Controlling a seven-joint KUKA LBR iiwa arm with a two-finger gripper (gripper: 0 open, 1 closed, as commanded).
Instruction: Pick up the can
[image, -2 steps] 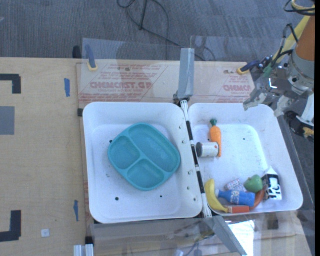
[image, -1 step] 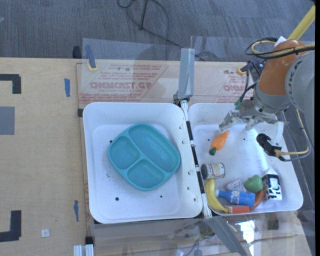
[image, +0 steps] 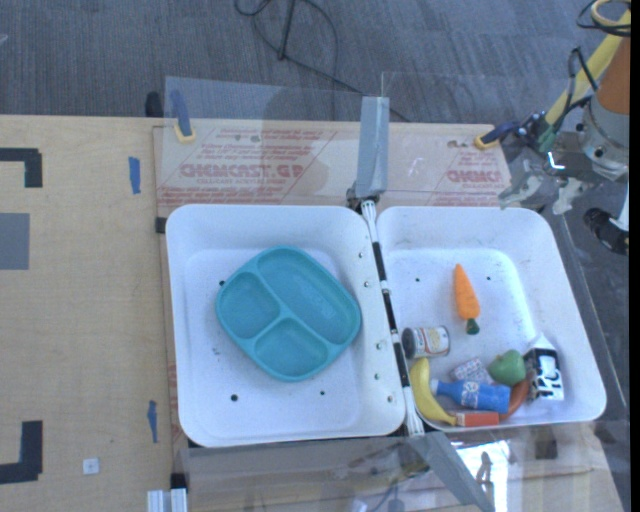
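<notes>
Camera view looks down on two white bins, and the can (image: 428, 341) lies on its side in the right bin (image: 560, 262), close against the divider wall at the bin's 9 o'clock edge. The gripper (image: 537, 178) sits well apart from it, outside the bin's 1 o'clock corner; whether it is wide or narrow cannot be told from this distance and angle.

Several things could spoil the pick. The can rests on its rounded side, so a closing grasp may push it into a roll instead of pinching it. It is tight to the wall, leaving little room for a finger on that side, and a descent aimed slightly off would likely land on the rim. The banana (image: 430, 395) lies just beside the can at its 6 o'clock, with a blue bottle (image: 470, 393) and a green item (image: 508, 366) crowded towards 4 o'clock, so a misjudged approach could catch one of these instead. The carrot (image: 465, 293) at the can's 1 o'clock stands clear of the likely path.

As to writing, the board (image: 245, 165) behind the bins carries faint red lettering, too blurred to read with confidence. The can's label shows a pale band, illegible. A black-and-white package (image: 545, 374) at the bin's 4 o'clock bears bold marks that cannot be made out. The blue divided plate (image: 288, 313) in the left bin (image: 195, 240) is unmarked.
</notes>
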